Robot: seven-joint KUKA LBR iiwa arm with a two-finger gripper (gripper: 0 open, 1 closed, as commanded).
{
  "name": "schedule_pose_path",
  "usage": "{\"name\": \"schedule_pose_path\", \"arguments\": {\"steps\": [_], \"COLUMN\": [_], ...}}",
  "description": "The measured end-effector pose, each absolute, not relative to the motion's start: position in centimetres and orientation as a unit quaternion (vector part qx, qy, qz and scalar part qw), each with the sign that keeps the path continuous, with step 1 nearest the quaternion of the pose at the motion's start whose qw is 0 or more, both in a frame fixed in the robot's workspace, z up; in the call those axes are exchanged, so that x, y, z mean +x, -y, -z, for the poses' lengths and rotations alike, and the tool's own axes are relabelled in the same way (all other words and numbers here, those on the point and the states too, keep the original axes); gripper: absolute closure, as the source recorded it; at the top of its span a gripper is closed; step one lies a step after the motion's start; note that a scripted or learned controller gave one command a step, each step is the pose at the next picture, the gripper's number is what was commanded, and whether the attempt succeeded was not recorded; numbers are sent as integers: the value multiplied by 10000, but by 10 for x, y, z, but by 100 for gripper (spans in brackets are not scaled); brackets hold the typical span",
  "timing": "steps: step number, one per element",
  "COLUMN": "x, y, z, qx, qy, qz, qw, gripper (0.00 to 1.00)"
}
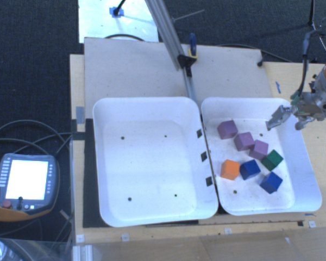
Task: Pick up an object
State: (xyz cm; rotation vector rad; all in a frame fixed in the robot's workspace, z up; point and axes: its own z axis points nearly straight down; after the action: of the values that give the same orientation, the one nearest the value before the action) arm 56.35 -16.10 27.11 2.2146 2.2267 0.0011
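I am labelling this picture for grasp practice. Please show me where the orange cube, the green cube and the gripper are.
orange cube (230,169): camera view, top face.
green cube (272,160): camera view, top face.
gripper (287,118): camera view, midway between its fingertips, above the right bin's far side.

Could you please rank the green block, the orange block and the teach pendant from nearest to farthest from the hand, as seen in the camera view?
Measured from the hand above the right bin's far right side:
1. Green block, in the right bin, just below the hand in the view.
2. Orange block, in the same bin, nearer the divider.
3. Teach pendant, off the bench at the far left.
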Motion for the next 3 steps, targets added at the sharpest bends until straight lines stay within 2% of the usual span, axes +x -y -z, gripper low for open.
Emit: {"name": "schedule_pose_path", "arguments": {"steps": [1,2,3], "x": [564,563,571], "y": [161,158,163], "z": [-271,-229,-173], "qx": [7055,7062,7063], "qy": [-7087,-7080,-7079], "qz": [-6,5,9], "qw": [8,-10,-12], "gripper": [0,0,0]}}
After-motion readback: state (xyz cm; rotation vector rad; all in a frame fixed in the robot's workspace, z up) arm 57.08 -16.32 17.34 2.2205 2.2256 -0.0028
